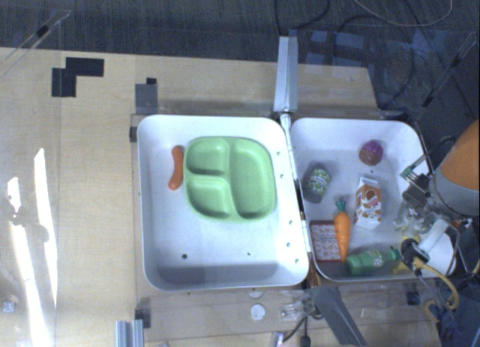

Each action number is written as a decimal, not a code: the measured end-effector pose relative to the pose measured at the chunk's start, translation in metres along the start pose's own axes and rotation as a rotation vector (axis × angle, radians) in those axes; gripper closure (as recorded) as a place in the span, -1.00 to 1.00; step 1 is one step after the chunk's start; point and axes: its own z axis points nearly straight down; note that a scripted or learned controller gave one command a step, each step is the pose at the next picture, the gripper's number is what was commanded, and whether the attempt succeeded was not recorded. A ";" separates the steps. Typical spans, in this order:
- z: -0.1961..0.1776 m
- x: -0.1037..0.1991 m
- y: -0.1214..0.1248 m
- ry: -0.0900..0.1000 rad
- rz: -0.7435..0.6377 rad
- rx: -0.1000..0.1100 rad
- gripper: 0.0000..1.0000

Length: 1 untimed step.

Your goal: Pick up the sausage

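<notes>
Right now my jaws [417, 204] sit at the right bin's [396, 130] far right edge; whether they are open or closed, I cannot tell. Across in the left bin [225, 274], the sausage [175, 168] lies just beside the green divided plate's [229, 176] left rim, its long axis running near-to-far, well apart from me.

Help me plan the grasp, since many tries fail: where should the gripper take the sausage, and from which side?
Probably at its middle, coming straight down. The sausage lies flat in the left bin, long axis running top to bottom, close beside the green tray. Fingers should close across its narrow width, one entering the gap beside the tray.
</notes>
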 end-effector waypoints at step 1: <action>-0.004 -0.004 0.004 0.000 -0.017 -0.001 1.00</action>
